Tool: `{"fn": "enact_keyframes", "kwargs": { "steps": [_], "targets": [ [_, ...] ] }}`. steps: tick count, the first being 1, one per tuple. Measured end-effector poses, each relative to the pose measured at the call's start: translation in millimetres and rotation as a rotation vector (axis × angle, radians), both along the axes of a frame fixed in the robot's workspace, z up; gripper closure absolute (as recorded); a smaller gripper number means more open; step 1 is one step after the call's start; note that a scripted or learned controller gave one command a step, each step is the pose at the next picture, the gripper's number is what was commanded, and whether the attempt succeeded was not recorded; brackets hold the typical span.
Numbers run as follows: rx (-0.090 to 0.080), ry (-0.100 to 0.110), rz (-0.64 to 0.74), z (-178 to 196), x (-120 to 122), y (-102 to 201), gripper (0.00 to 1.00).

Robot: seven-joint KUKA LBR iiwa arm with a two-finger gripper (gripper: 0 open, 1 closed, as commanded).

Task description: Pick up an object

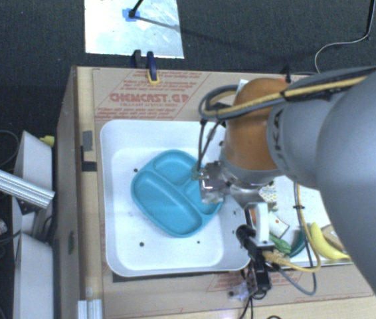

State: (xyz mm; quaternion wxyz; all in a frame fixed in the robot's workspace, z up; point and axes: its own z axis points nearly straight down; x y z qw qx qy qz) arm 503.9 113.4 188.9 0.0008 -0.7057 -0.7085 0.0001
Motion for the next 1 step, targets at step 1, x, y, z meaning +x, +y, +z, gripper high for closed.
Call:
{"fn": "enact_keyframes", "kwargs": {
  "steps": [1],
  "targets": [
    [0.001, 0.0, 0.0, -9.2, -18.0, 78.1, 1.0]
  ]
}}
